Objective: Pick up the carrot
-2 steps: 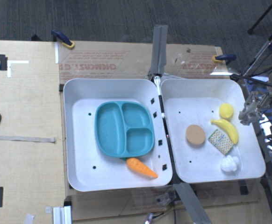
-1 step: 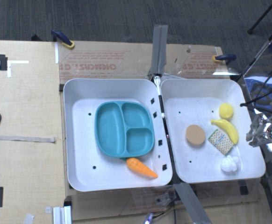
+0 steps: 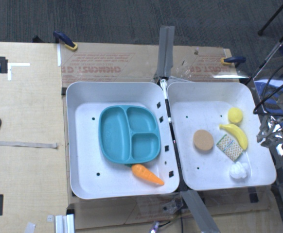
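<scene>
One carrot (image 3: 147, 174) sits at your left bin's (image 3: 78, 144) 5 o'clock, touching the teal tray (image 3: 129, 133); front wall near. Gripper (image 3: 274, 135) state: can't tell.

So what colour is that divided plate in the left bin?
Teal blue; the divided plate shows clearly in the camera view.

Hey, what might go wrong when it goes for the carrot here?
The carrot lies against the teal divided plate, so a closing tool could catch the plate's rim or shove it. It also sits near the left bin's front wall and may roll away. The tool must cross the whole right bin.
</scene>
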